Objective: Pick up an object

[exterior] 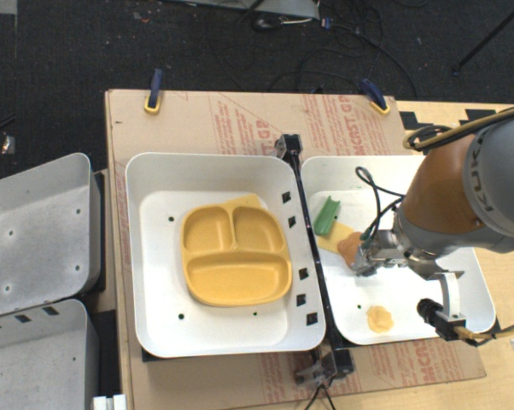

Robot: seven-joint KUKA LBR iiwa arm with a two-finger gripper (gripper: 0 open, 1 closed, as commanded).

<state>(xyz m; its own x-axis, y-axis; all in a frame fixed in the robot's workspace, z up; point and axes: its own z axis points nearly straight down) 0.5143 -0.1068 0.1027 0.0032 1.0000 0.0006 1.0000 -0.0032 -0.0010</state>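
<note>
1. Here, in the camera view, the 2-finger gripper (pixel 365 259) sits low in the right white bin (pixel 475 267), touching a small orange-tan rounded object (pixel 349 246); whether its fingers are spread or pinching cannot be told.
2. A green block (pixel 327 215) lies just beyond it, a pale yellow lump (pixel 379 319) nearer the front.
3. A yellow 3-compartment plastic tray (pixel 236 254) fills the left white bin (pixel 154 229).

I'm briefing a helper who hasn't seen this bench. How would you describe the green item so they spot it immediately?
Look at the right bin, the one the arm reaches into. Near its upper left, close to the divider between the bins, lies a small green block, tilted. It is the bin's sole green thing; the pieces just below it are yellow and orange, and the gripper is beside those.
</note>
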